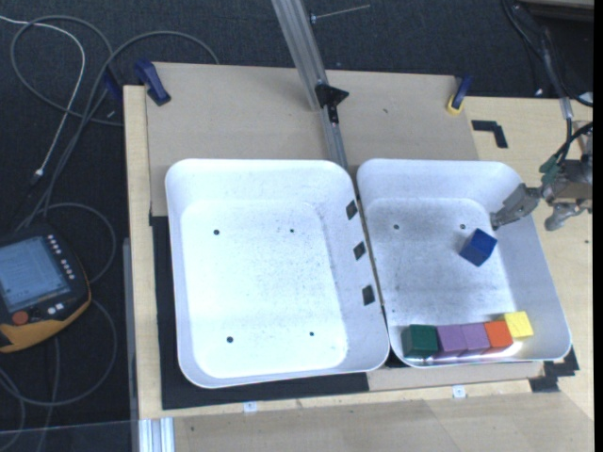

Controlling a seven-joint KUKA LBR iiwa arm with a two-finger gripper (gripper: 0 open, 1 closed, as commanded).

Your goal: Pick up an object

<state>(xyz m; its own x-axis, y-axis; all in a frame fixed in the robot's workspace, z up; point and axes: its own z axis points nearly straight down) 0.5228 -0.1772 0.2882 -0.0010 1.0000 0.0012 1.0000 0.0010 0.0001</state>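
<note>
A blue cube [479, 247] lies in the right bin [415, 281], tilted on a corner, in the bin's upper right part. Along the bin's near wall sits a row of touching cubes: green [421, 339], purple [459, 336], orange [497, 332] and yellow [519, 325].

Fixed high above the pale wooden bench [236, 102], looking down at a slant. Set far enough back to take in both shallow white plastic bins [188, 252], the dark carpeted floor [57, 83] at left, and the bench's near edge.
</note>
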